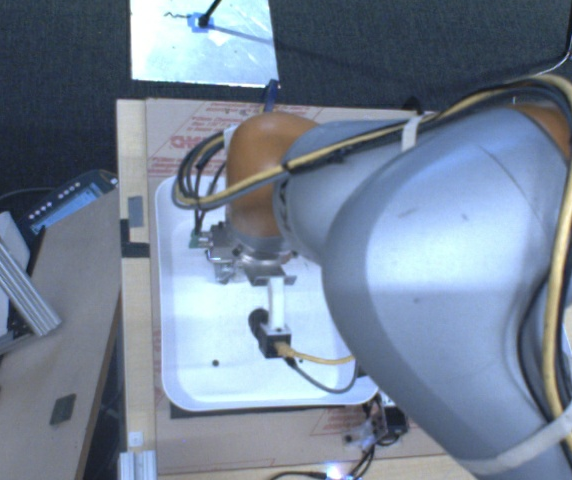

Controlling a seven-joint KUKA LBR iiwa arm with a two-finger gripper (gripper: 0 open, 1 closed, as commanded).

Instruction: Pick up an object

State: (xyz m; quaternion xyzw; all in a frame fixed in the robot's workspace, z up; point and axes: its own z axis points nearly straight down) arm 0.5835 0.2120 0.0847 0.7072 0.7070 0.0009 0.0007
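Note:
My gripper (241,263) is lowered into the left white bin (181,298), over its upper middle. The orange wrist band (261,168) sits right above it, and the big grey arm (446,268) covers the right half of the scene. I see nothing held under the gripper. A tiny dark speck (215,362) lies on the bin floor near the front left, below and left of the gripper. The right bin is hidden behind the arm.
The bin rests on a cardboard sheet (176,128). At the far left a slanted aluminium rail (11,278) and a grey device with a blue panel (66,200) sit off the bench. A shiny sheet (201,28) lies beyond the bins.

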